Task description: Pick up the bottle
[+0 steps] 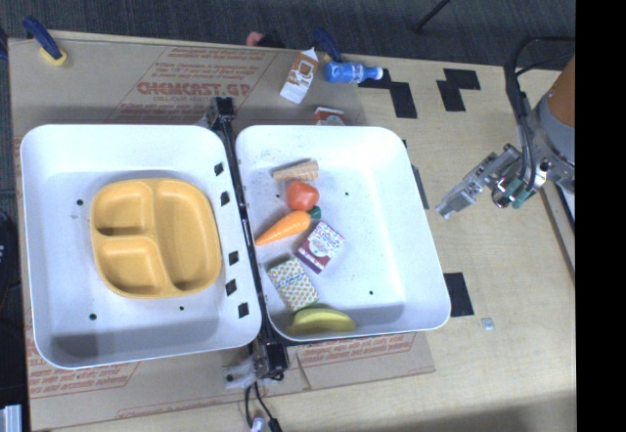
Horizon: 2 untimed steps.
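The bottle [350, 73] is small and blue with a pale cap end, lying on its side on the bench just beyond the far rim of the right bin [416, 225]. My gripper [469, 188] hovers over the bare bench to the right of that bin, well away from the bottle and nearer the camera. Its fingers stand open with nothing between them.
The right bin holds a bread wedge [295, 170], a tomato [302, 195], a carrot [284, 227], a small carton [320, 246], a cracker pack [293, 283] and a banana [321, 321]. A yellow divided plate [156, 235] lies in the left bin. A little box [299, 75] sits left of the bottle.
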Motion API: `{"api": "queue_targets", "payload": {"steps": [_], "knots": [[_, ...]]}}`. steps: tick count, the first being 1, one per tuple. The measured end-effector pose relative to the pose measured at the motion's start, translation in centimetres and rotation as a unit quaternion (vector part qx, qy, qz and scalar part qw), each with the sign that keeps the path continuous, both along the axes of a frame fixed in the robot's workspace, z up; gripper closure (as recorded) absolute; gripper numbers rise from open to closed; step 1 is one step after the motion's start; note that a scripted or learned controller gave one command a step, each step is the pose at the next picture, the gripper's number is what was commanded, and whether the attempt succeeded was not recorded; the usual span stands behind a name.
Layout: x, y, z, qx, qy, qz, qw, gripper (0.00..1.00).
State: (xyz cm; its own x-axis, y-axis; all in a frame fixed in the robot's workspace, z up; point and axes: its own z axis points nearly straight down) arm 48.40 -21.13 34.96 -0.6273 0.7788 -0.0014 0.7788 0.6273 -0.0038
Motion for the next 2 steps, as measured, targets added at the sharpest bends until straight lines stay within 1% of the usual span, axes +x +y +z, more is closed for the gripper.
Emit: {"api": "queue_targets", "payload": {"steps": [1, 2], "knots": [[0.1, 0.0, 1.1, -0.0009, 0.000, 0.002, 1.0000, 1.00], [0.0, 0.0, -0.1, 0.0014, 0.000, 0.148, 0.9890, 1.00]]}}
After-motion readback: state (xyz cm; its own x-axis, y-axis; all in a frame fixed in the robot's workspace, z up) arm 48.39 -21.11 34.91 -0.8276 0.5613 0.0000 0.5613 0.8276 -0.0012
